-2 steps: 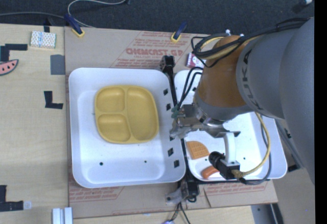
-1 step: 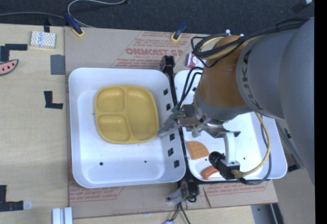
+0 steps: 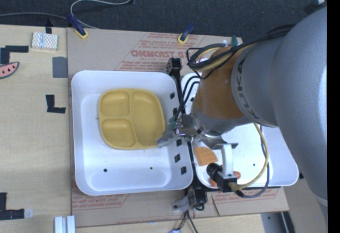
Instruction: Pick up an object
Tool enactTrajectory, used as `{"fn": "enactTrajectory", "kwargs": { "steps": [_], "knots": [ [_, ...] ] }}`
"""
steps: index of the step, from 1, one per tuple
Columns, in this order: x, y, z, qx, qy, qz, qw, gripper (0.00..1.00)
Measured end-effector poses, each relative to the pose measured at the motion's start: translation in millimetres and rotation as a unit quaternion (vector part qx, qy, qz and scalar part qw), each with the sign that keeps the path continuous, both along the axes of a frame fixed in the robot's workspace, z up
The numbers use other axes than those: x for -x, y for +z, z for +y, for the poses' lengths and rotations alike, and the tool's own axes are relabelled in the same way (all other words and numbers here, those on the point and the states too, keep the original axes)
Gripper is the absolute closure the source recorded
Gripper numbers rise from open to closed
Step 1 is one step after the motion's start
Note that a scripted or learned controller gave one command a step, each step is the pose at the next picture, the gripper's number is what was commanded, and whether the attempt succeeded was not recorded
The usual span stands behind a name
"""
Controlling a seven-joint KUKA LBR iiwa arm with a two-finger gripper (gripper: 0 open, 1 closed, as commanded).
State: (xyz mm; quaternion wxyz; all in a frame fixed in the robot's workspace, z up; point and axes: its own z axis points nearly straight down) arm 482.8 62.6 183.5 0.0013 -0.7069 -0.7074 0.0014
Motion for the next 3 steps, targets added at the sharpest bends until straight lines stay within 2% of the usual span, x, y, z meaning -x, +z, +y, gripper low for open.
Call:
{"fn": "enactTrajectory", "kwargs": {
  "steps": [1,2,3],
  "knots": [
    [-6.9,-38.7,22.2,-0.0024,0.003,-0.013,0.9999,0.00],
    [-0.4,-52.2,27.9,-0.0022,0.002,-0.001,1.0000,0.00],
    [-0.4,-78.9,42.1,-0.0003,0.000,-0.001,1.0000,0.00]
  ]
}}
